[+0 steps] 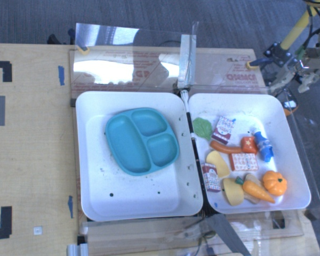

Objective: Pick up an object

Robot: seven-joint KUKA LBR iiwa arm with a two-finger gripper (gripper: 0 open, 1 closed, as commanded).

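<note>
Hanging off beyond the right bin's (288,121) far corner, gripper (288,71) nowhere near the toy carrot (257,191). Resting in the left bin (90,143), a blue divided plate (142,140). Showing too blurred to tell whether open or closed.

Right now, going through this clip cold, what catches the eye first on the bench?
The big blue divided plate lies alone in the left bin, its three compartments bare. The right bin holds a crowd of small toy foods, among them an orange pumpkin and a carrot near its front right corner and a green leaf by the divider. The arm's hand sits beyond that bin's far right corner, over none of the items.
</note>
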